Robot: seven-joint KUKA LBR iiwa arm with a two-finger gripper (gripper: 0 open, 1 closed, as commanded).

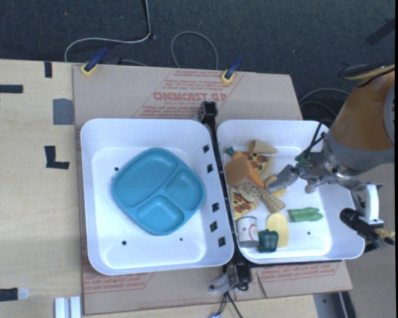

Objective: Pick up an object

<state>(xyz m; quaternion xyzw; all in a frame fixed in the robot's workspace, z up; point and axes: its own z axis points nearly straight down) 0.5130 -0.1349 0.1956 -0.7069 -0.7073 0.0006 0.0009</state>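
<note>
While hovering over the right bin (345, 247), gripper (278, 181) sits right above the toy food pile (252, 177) by the divider; can't tell how wide it's open. Better to go for the lone green piece (304, 213), drop straight, centered

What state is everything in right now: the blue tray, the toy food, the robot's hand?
Blue tray: lying flat in the left bin, compartments bare.
Toy food pile: heaped in the right bin, against the divider.
Green pepper: resting near the front wall.
Green pod: lying flat, apart from the pile.
Hand: low over the pile's edge; grip unclear.
</note>
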